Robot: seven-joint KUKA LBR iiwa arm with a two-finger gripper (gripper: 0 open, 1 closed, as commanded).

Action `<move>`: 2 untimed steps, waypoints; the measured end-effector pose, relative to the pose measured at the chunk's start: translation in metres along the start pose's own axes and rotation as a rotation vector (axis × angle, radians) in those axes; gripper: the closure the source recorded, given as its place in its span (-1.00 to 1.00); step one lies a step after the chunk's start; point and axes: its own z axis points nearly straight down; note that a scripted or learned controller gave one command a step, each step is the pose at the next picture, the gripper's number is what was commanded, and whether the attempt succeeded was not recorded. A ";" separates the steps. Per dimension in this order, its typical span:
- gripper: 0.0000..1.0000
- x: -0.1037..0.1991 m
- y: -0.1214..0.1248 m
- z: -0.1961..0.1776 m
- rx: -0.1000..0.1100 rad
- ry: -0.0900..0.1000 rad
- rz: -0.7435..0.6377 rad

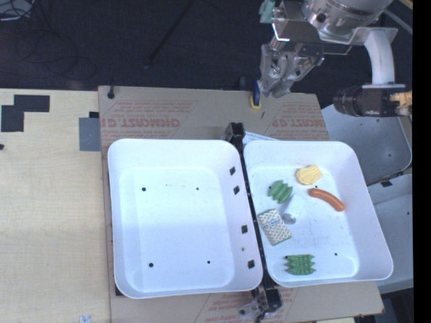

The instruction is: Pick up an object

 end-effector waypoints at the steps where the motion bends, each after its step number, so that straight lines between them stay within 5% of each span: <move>1: 1.00 0.001 0.000 -0.009 0.004 -0.001 -0.006; 2: 1.00 -0.003 -0.046 0.197 0.011 -0.003 0.015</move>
